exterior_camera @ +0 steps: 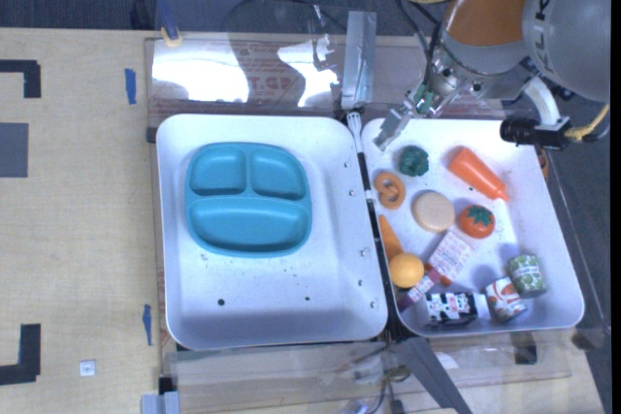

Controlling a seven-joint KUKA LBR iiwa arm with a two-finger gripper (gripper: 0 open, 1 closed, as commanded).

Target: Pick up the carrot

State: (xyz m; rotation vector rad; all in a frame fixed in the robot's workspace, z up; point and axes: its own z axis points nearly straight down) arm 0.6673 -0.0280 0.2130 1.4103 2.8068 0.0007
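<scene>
The carrot (475,170), an orange cone, lies tilted in the upper right part of the right bin (558,238). My gripper (406,114) hangs over that bin's top left corner, to the left of the carrot and a little above it in the view. It is apart from the carrot. Its fingers stand open with nothing between them.
Around the carrot lie a dark green piece (415,160), a ringed pastry (390,190), a beige disc (433,209) and a tomato (476,221). A second orange piece (388,234), a yellow-orange ball (406,269), a packet (450,255), a carton (448,306) and cans (525,273) sit lower. A blue divided plate (249,197) is in the left bin (281,305).
</scene>
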